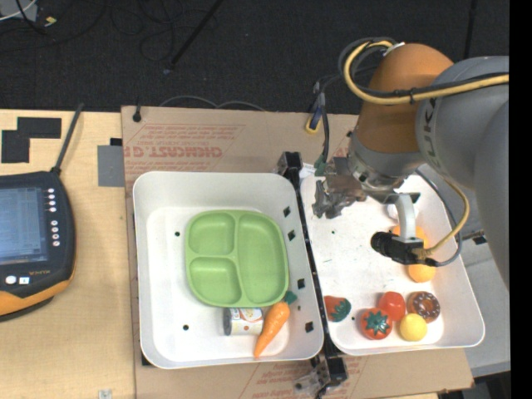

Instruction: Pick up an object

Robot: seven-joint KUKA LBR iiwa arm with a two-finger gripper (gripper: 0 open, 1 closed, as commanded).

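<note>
My gripper (326, 203) hangs over the far left part of the right bin (357, 248), above bare white floor, with nothing seen in it. Along that bin's near side lie a red strawberry (337, 307), a tomato (376, 324), a red apple (392, 303), a chocolate donut (425, 306) and a yellow lemon (413, 328). An orange fruit (421, 271) sits a little farther back on the right. All of these are well nearer the camera than the gripper.
The left bin (158, 223) holds a green divided plate (236, 257), a small can (241, 321) and a carrot (272, 328) at its near side. A black divider (301, 248) separates the bins. A tablet-like pendant (33, 235) lies at the far left.
</note>
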